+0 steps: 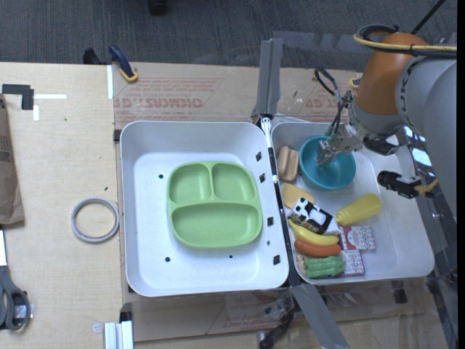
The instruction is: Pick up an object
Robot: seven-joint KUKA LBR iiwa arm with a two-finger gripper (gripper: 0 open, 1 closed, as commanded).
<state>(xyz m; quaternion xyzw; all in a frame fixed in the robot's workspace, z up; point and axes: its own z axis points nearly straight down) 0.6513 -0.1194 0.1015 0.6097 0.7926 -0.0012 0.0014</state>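
Blue bowl (328, 163) sits upright, mouth up, in the right bin (407, 257) near its far edge, with the gripper (332, 150) down over its rim; being round, it has no long axis. I judge the pick just starting: the bowl rests unlifted, and whether the claw is clenched I cannot tell.

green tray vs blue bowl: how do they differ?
The green tray is a wide, shallow dish split into three compartments; the blue bowl is small, round and undivided. The green tray lies in the left bin by itself; the blue bowl sits in the right bin among other items. The end effector is over the blue bowl, away from the green tray. Both stand upright.
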